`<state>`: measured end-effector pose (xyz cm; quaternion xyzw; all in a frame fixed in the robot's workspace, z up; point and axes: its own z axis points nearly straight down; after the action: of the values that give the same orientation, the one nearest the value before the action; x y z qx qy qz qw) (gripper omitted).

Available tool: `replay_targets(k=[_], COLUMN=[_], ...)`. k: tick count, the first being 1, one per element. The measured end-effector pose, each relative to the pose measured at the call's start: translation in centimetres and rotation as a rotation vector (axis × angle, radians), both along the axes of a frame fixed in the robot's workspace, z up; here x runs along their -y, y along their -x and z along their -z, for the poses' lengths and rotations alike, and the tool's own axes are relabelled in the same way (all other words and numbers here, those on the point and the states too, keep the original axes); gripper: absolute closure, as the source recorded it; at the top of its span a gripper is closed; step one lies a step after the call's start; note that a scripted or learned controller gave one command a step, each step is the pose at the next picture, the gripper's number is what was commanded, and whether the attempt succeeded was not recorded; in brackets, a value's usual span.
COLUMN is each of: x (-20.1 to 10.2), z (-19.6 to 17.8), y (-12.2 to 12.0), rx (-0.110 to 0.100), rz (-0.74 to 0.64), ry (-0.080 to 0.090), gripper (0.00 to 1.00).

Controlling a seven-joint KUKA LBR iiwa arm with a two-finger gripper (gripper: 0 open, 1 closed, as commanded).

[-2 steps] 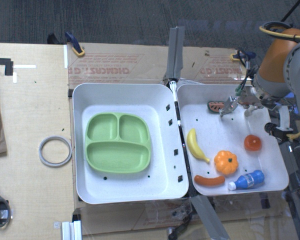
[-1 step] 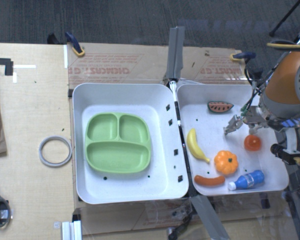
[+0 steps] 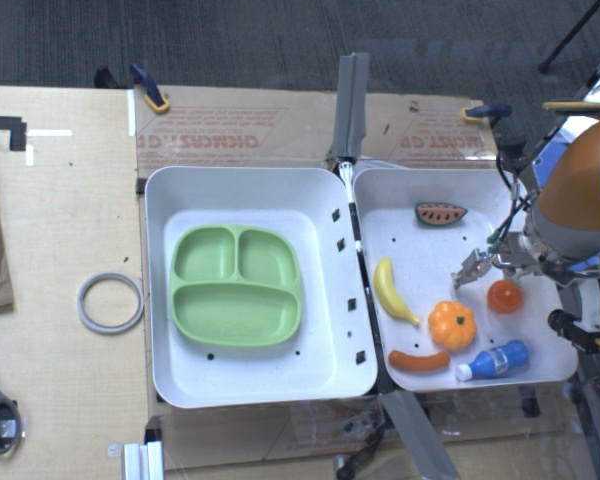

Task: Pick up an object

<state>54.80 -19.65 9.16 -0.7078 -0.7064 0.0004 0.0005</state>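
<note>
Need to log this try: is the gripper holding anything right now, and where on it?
Nothing is held. The gripper hangs in the right bin, with bare bin floor under its tip; the tomato lies apart beside it.

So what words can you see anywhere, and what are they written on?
Cardboard sheet behind the bins: red printed lettering, seen upside down and mirrored, too blurred to read for sure.
Blue bottle: the label is too small to read.
Nothing else readable.

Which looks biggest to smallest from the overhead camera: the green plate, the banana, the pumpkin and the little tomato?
1. Green plate, by far the largest.
2. Banana, longer than the pumpkin.
3. Pumpkin, rounder; its area looks close to the banana's.
4. Tomato, smallest.
</note>
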Motion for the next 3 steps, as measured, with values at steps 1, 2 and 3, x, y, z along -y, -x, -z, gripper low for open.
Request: replay_targets(k=[1, 2, 3], x=[-8.3, -5.2, -5.3], z=[0.1, 0.1, -0.7], y=[-4.7, 7.1, 7.1], rx=[0.0, -0.002, -0.003], rz=[-0.003, 0.001, 0.004], ry=[0.001, 0.0, -0.002], gripper=[0.0, 0.0, 1.0])
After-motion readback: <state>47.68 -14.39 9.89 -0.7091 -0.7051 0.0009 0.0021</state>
